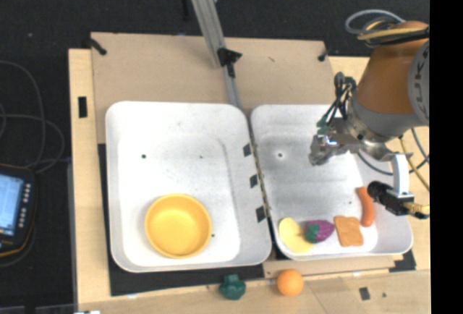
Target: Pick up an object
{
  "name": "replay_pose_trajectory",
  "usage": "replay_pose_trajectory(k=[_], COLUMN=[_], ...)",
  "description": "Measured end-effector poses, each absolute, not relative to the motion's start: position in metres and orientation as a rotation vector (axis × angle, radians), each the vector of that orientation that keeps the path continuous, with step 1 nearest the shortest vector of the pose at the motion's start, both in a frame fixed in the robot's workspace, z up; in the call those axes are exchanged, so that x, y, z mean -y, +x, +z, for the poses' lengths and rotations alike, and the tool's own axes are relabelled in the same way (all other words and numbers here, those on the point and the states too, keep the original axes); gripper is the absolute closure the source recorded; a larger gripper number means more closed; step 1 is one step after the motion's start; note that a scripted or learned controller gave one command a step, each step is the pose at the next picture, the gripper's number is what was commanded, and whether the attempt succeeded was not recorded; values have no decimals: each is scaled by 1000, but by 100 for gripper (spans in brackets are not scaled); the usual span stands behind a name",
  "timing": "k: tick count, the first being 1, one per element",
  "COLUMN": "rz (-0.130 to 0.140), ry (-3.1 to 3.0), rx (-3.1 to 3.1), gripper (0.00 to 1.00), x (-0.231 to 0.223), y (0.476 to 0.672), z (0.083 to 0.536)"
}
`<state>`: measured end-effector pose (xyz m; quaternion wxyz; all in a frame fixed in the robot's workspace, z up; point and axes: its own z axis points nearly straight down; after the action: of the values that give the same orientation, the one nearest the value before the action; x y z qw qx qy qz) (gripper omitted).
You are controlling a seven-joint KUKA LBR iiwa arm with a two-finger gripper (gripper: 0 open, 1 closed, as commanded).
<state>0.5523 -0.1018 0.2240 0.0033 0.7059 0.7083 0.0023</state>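
My gripper (320, 152) hangs over the upper middle of the right bin (289, 182), above bare white floor, with nothing seen between its fingers. Along the bin's near edge lie a pale yellow piece (290, 233), a purple and green toy (317, 231) and an orange-tan block (349, 231). A thin orange carrot-like piece (367, 207) lies by the right wall. The left bin (145, 139) holds a yellow bowl (178, 225) near its front.
An orange ball (289, 282) and a small green thing (232, 287) lie on the bench in front of the bins. A metal pole (206, 9) slants up from between the bins at the back. A tablet (11, 204) sits at far left.
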Motion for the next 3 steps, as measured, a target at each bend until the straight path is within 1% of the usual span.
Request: replay_pose_trajectory(k=[1,3], rz=[1,3], ry=[2216,2213], rx=[-2222,-2228], gripper=[100,100], x=[103,3], y=[553,568], z=[275,283])
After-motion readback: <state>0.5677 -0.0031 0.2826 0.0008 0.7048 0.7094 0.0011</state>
